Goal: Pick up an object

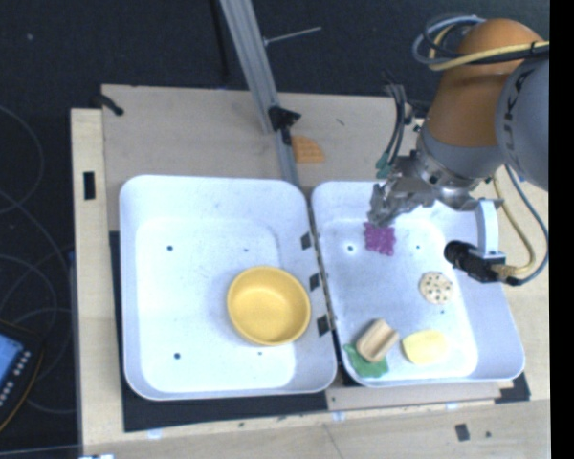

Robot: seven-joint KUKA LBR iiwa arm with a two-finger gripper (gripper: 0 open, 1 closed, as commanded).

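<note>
Pale wooden bench [191, 132] (dark floor [77, 27] around) bears white bins [172, 208].

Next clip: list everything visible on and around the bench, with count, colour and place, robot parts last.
white bins: two, white, side by side on the bench
bowl: one, yellow, in the left bin near its right wall
purple object: one, purple, upper part of the right bin, just below the hand
cookie-like disc: one, pale with dark spots, right side of the right bin
yellow block: one, pale yellow, near edge of the right bin
tan block: one, tan, on a green scrap, left of the yellow block
metal pole: one, grey, rising from behind the bins
arm: one, grey with an orange band, entering from the right
hand: one, over the right bin, directly above the purple object
</note>
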